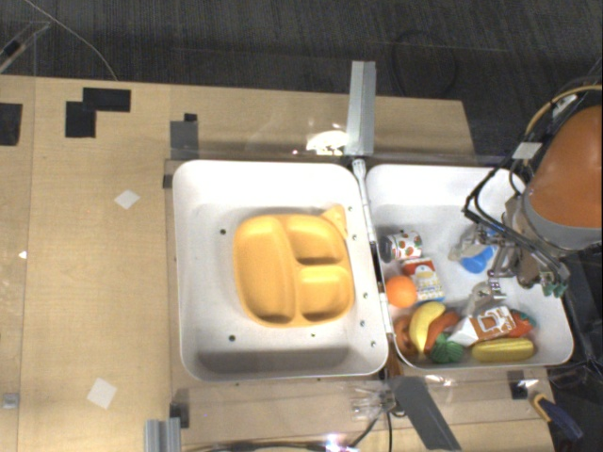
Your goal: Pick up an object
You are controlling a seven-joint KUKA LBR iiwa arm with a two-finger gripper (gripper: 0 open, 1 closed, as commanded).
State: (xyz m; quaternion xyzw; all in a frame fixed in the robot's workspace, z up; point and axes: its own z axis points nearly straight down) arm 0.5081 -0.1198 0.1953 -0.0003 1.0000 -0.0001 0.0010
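The right bin [429,196] holds several toy foods along its near side. There is a small white and red can [405,246], a little carton [426,276], an orange [400,291], a banana [426,323], a green piece [448,351], a white and orange packet [495,323] and a long yellow piece [502,349]. A blue object [477,258] lies further right. My gripper [490,276] hangs low over the bin's right part, right beside the blue object and just above the packet. Whether anything is in its grasp is hidden by the wrist.
The left bin [203,252] carries a yellow divided tray [287,266]. A metal post [362,106] stands behind the wall between the bins. The grey arm with its orange band [570,172] fills the right bin's far right corner, with black cables looped around it.
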